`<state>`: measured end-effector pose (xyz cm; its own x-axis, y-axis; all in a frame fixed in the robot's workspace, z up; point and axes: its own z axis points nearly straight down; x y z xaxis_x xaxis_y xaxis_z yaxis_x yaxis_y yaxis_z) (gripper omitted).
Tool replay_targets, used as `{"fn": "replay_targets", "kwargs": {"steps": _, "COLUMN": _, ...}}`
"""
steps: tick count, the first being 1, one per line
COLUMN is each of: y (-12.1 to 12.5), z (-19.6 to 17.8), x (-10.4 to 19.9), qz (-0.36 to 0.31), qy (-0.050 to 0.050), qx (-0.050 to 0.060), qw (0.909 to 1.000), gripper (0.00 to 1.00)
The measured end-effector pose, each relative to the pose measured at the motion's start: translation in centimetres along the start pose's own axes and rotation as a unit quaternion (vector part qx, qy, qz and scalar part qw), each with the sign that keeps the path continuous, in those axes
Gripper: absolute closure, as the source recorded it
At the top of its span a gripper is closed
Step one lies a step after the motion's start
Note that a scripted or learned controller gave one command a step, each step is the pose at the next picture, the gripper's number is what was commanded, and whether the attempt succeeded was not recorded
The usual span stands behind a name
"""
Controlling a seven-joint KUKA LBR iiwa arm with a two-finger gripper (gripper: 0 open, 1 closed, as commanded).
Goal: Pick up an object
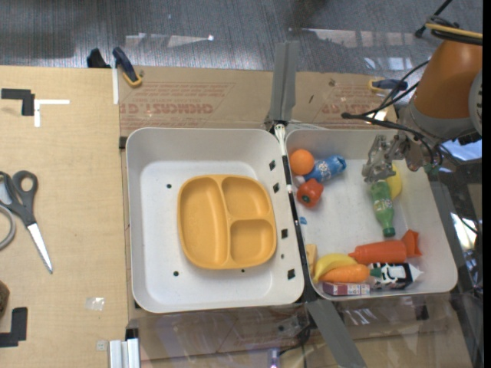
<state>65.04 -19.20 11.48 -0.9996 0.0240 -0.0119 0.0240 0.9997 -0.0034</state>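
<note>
Hanging over the far right part of the right bin (349, 228), the gripper (378, 165) sits just above a green bottle (382, 208) and beside a yellow piece (395, 184), though whether it grips anything cannot be told. An orange ball (301, 162), a blue item (330, 167) and a red pepper (309, 193) cluster at that bin's far left corner. A yellow divided plate (227, 221) lies in the middle of the left bin (146, 228).
</note>
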Motion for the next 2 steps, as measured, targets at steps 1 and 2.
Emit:
{"fn": "replay_targets", "kwargs": {"steps": 1, "y": 0.0, "z": 0.0, "x": 0.0, "qz": 0.0, "qy": 0.0, "qx": 0.0, "qw": 1.0, "gripper": 0.0}}
{"fn": "replay_targets", "kwargs": {"steps": 2, "y": -2.6, "z": 2.1, "x": 1.4, "qz": 0.013, "qy": 0.004, "qx": -0.001, "qw": 0.9999, "gripper": 0.0}}
